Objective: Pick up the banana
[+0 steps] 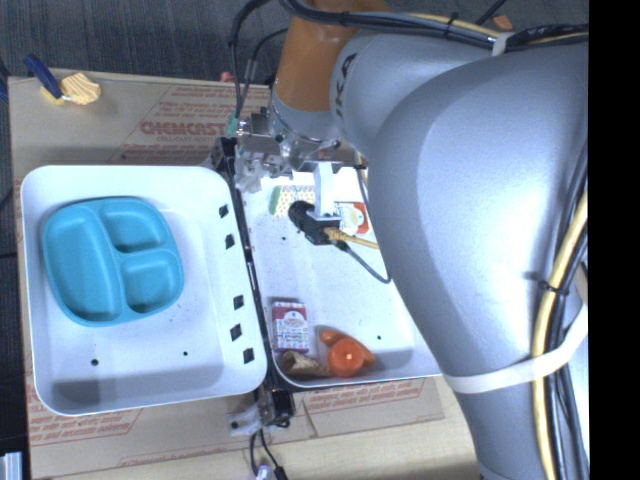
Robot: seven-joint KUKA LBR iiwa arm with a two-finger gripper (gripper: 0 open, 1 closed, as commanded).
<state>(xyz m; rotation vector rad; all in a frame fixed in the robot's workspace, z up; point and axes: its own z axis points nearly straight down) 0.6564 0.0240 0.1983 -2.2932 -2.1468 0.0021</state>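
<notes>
A blue tray (110, 258) lies in the left bin (130, 383), well to the left of my gripper (262, 163). My gripper hangs at the right bin's (390, 343) far left corner. I cannot tell how open it is or whether it holds anything. A red box (290, 326) and a round orange thing (346, 356) lie well nearer the camera than it. I cannot tell where the banana is.

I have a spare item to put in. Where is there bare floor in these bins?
Left bin: bare below and right of the blue divided tray. Right bin: a bare strip between the gripper and the red box. Crowded around that box and the round orange item.
</notes>
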